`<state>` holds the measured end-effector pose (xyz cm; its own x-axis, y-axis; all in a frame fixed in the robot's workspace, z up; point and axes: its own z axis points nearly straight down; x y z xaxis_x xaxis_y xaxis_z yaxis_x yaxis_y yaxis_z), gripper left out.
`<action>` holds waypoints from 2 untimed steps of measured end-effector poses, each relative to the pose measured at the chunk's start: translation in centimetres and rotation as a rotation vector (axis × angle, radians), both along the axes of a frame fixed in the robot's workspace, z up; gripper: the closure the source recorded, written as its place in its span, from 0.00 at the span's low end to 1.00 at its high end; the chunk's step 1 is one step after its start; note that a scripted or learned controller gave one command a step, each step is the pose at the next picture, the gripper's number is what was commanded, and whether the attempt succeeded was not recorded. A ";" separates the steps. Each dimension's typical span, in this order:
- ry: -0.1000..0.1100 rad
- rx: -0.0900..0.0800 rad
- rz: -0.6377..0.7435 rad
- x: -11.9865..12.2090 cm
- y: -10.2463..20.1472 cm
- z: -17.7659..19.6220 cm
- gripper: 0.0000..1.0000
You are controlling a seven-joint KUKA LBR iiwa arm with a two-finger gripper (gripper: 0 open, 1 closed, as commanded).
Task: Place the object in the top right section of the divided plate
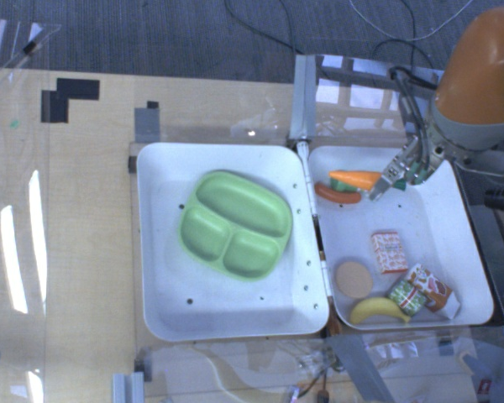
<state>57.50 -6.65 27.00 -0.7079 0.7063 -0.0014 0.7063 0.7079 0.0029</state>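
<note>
A green divided plate lies in the left white bin; its sections hold nothing. My gripper reaches down into the right bin at its far side, its fingertips just right of an orange carrot and a red-brown hot dog. I see nothing held between the fingers.
The right bin's near half holds a pink carton, a tan round cookie, a yellow banana and a small colourful box. A metal divider stands behind the bins. Cables trail across the far floor.
</note>
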 end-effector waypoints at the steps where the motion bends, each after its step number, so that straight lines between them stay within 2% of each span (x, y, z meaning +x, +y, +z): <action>1: 0.002 0.000 0.000 4.6 6.9 -2.7 1.00; 2: 0.001 0.000 0.103 7.8 13.5 -3.7 1.00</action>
